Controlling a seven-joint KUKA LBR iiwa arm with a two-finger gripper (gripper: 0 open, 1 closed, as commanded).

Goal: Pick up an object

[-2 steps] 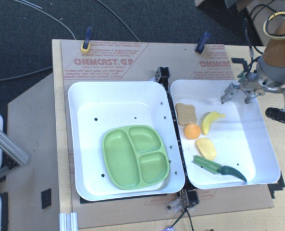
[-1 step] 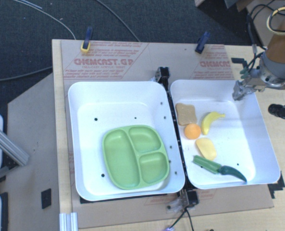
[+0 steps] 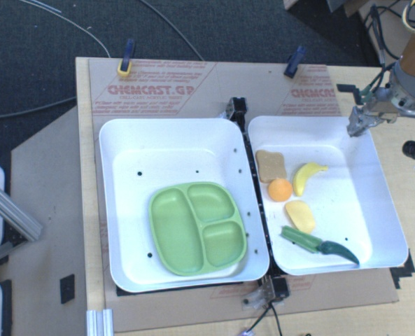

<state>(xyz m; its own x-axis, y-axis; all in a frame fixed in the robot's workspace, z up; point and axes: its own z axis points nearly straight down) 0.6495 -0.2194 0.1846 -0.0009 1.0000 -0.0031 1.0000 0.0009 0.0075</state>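
We see even, bright overhead light; white bins (image 3: 176,135) near blown out, shadows soft, focus slightly soft, mild grain throughout.

In the right bin (image 3: 375,187) you have five loose pieces. A tan bread slice (image 3: 271,165) lies flat near the divider. Just below it sits an orange ball (image 3: 280,190), close beside a yellow banana (image 3: 305,176) curving toward the bin's middle. A pale yellow lump (image 3: 301,216) lies under the orange, and a green-handled knife (image 3: 318,244) rests slantwise along the near edge.
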